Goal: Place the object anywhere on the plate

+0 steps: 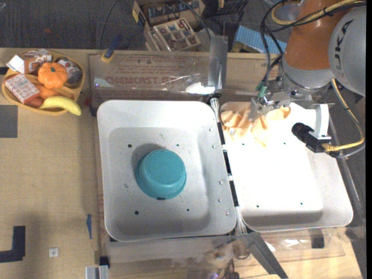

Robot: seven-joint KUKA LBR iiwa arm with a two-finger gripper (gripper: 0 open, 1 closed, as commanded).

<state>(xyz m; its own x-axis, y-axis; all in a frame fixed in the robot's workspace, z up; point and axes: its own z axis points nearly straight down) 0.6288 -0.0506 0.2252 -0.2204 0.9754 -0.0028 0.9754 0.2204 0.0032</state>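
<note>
Nearest, a bare wooden bench (46, 202) is seen left of the two shallow white bins, with flat open room along that side. In the left bin (116, 127) one round teal plate (162, 174) is set, smooth and matte, a little toward the near wall, with clear floor left around it on every side. In the right bin (290, 196) the near half is left as open white floor. Farther back, at that bin's far left corner, one pale orange object (238, 122), soft and crumpled like cloth perhaps, is spread against the rim. The gripper (261, 105) is seen right above it; whether it is closed or released cannot be told. Beyond, one basket (11, 89) of toy food is placed far left.
</note>
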